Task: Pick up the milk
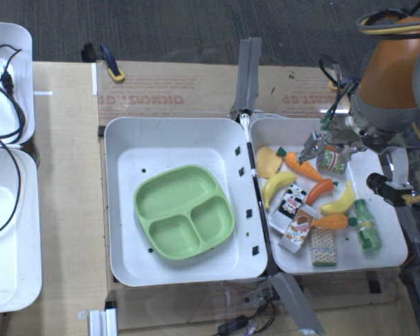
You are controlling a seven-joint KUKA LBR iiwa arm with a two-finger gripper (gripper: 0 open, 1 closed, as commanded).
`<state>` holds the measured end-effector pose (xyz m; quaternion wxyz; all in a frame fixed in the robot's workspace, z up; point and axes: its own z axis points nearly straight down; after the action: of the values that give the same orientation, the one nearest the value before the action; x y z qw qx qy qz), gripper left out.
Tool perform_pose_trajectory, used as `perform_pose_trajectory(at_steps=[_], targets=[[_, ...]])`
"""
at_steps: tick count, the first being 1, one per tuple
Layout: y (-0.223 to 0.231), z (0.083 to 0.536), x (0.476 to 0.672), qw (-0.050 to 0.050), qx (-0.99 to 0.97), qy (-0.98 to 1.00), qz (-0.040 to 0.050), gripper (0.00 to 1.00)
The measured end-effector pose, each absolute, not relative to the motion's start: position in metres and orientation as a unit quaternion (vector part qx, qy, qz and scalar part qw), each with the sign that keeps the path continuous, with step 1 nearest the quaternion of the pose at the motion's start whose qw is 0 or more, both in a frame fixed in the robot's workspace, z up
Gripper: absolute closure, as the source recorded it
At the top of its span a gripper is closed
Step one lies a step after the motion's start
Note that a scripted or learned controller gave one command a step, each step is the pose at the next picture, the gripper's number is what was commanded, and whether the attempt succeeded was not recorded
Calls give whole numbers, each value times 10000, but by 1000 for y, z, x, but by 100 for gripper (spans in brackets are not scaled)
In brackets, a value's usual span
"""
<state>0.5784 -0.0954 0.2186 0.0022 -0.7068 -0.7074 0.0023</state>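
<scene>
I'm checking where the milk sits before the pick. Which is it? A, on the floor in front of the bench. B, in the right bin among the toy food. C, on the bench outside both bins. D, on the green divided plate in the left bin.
B: the milk, a small cow-patterned carton, lies in the right bin beside a yellow banana, while the green divided plate sits in the left bin.

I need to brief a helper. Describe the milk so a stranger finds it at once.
Look in the right bin, on its left side. Just below the banana by the divider lies the milk: a small white carton with black cow patches, the only black-and-white thing among the coloured food.
</scene>
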Motion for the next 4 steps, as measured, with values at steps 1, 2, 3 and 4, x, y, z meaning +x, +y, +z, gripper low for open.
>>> perform_pose_trajectory(at_steps=[1, 2, 3, 4], targets=[[-113, 111, 544, -60, -6592, -7520, -43, 0], [-100, 105, 514, -186, -5778, -8159, -89, 0], [-103, 105, 491, -187, -4834, -8751, -81, 0], [-100, 117, 492, -164, -4829, -8755, -104, 100]])
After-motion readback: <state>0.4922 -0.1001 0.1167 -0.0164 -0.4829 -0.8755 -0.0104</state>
